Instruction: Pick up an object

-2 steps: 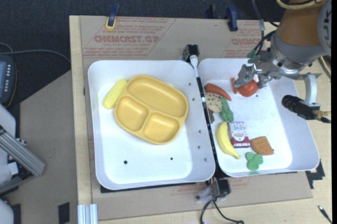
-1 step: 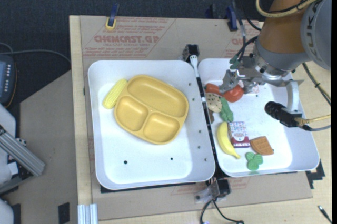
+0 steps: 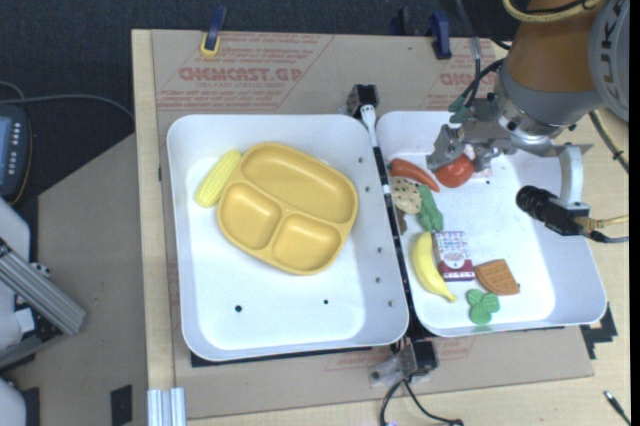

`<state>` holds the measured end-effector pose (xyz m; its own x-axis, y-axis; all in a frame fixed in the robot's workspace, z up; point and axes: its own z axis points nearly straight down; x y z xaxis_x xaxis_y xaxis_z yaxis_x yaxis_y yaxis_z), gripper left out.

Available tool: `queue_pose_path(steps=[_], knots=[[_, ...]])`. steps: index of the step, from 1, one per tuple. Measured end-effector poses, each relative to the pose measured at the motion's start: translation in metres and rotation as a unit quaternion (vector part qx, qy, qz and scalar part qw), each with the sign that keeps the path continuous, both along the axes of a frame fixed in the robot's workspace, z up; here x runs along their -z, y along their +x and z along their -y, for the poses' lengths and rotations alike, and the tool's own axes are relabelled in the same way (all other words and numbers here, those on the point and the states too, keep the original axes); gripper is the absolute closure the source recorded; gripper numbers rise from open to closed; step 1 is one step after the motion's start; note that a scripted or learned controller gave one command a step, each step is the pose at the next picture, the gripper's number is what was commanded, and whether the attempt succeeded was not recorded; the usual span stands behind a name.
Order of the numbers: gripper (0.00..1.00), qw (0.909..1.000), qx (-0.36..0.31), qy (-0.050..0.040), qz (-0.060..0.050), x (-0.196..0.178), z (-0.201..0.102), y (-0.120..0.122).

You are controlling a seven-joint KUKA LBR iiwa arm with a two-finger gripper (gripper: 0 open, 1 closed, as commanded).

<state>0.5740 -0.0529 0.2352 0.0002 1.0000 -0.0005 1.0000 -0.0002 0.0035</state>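
Dark carpet surrounds the bench. Over the right bin (image 3: 575,299), the claw (image 3: 452,157) appears clenched on a red tomato (image 3: 456,172) (partly hidden by fingers). Below-left of it lies a banana (image 3: 428,266).

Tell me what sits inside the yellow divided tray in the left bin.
The yellow divided tray shows three bare compartments, nothing in them. A yellow corn cob lies against its outer left edge. The bin floor under the tray is covered.
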Motion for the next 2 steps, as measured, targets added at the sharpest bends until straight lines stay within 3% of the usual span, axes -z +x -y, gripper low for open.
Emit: queue_pose_path(steps=[1, 2], knots=[[1.00, 1.0000, 0.000, 0.0005, -0.003, 0.0183, -0.0041, -0.0035], [1.00, 1.0000, -0.001, 0.0003, -0.001, 0.0129, -0.0113, 0.0037]])
